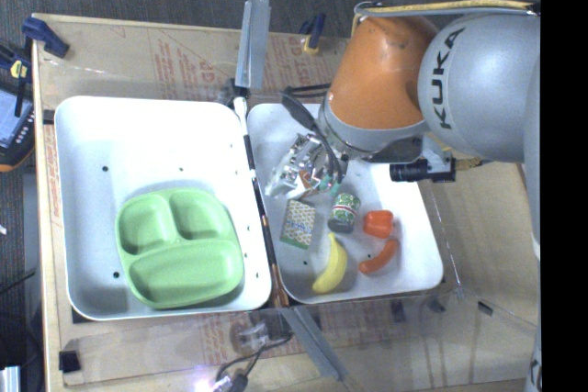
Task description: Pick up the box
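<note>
The gripper (pixel 308 162) hangs in the right bin (pixel 423 239), just above the small patterned box (pixel 299 223); whether its fingers are wide or narrow I cannot tell. The box lies flat, crowded by the banana (pixel 333 266) and green can (pixel 345 210), so a descent could likely nudge or catch a neighbour instead.

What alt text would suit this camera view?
The gripper hangs over the right bin, above a box, can, banana and two orange items. The left bin holds a green tray.
</note>
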Robot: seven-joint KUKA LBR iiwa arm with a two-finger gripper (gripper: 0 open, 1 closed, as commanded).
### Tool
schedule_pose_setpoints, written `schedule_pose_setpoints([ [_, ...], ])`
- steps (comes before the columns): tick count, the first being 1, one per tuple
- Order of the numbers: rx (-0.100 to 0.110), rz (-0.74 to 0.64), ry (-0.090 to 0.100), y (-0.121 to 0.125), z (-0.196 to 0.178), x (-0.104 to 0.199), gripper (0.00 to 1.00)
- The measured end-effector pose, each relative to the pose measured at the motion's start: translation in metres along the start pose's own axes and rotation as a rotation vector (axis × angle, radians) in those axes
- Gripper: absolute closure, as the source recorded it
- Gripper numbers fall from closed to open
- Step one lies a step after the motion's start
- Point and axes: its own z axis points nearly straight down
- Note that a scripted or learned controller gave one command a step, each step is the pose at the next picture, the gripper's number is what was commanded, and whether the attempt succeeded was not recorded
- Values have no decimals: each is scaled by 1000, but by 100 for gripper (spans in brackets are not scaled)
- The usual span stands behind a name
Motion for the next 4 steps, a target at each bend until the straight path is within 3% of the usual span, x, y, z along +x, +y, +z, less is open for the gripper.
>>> schedule_pose_setpoints([
  [1,1,374,1,21,17,-82,100],
  [2,2,269,6,39,17,-67,100],
  [3,4,556,5,22,17,-23,100],
  [4,3,564,5,-52,50,-38,100],
])
